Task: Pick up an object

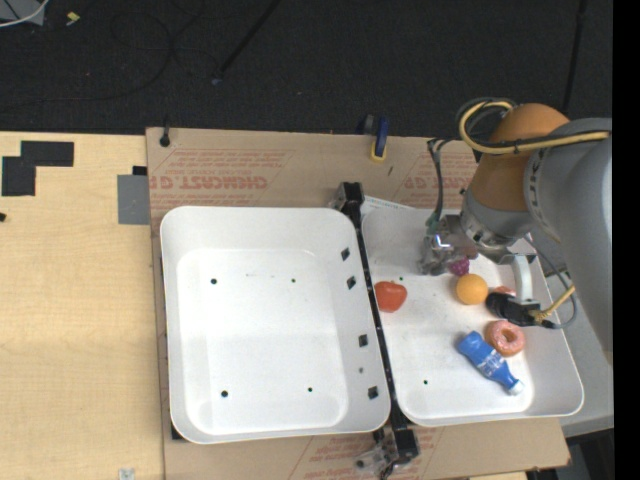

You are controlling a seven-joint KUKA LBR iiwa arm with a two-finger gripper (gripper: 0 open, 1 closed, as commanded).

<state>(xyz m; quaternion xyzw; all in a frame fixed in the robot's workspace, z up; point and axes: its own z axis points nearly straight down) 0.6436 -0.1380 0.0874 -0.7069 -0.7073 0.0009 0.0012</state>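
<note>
Hand (pixel 437 253) sits low near the right bin's (pixel 560 403) far edge, beside a small purple object (pixel 460 265); finger state cannot be determined. Risk: off-centre descent could nudge it aside, closing on nothing.

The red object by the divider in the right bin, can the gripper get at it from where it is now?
Probably yes. The red object lies alone on bare bin floor, apart from the other items, and the gripper is in the same bin. The divider close beside it may crowd one finger.
</note>
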